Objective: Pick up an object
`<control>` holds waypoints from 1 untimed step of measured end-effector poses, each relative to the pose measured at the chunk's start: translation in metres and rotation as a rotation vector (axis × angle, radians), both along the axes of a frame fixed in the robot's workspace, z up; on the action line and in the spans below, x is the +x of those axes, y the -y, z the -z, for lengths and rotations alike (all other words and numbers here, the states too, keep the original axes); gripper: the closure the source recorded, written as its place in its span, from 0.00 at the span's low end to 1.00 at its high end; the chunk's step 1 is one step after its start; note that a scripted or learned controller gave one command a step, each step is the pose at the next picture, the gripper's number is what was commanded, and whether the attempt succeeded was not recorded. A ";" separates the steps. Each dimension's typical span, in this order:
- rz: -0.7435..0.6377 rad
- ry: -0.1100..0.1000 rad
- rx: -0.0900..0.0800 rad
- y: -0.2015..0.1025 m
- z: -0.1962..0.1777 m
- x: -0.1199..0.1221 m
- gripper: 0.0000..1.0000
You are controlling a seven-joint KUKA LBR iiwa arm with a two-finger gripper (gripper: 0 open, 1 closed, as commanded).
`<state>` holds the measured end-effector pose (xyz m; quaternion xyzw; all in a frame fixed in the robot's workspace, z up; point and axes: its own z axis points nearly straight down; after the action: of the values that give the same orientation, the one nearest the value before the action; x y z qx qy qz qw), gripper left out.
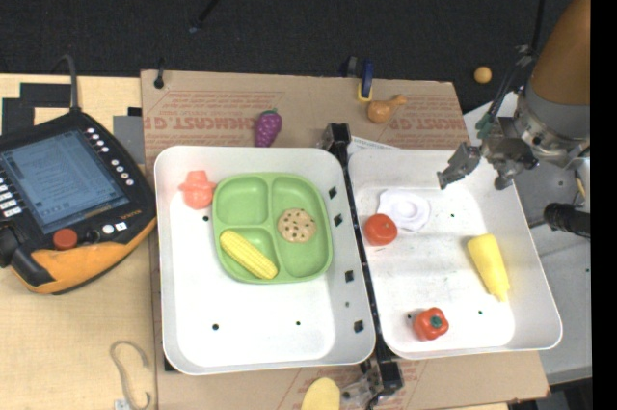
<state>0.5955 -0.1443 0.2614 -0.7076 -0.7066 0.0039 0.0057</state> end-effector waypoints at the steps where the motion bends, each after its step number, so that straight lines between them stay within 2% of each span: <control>1: -0.002 0.013 -0.002 0.000 -0.007 0.002 0.00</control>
<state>0.5975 -0.1444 0.2687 -0.7070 -0.7072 0.0002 0.0003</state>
